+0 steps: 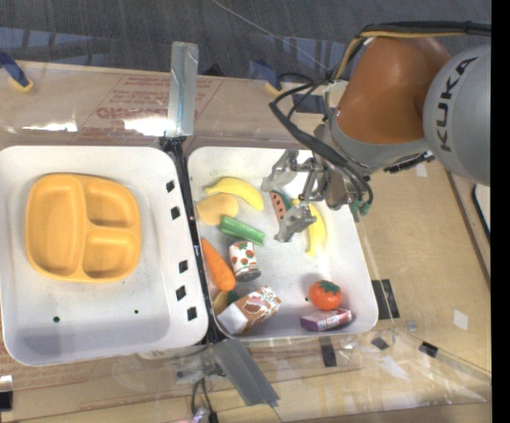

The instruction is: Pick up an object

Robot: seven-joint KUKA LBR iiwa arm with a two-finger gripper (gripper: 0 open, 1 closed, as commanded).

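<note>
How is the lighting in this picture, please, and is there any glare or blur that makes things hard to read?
In the camera view, light is even and soft; glare streaks the clear plastic sheet behind the left bin; shadows under the toys are faint; the gripper is slightly blurred, as are the small labels on the can.

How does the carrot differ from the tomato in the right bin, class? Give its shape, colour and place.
The carrot is long and tapered; the tomato is round. The carrot is orange, the tomato redder with a green top. The carrot lies along the bin's left wall, the tomato near its right side. Both lie in the right bin, apart from the gripper.
</note>
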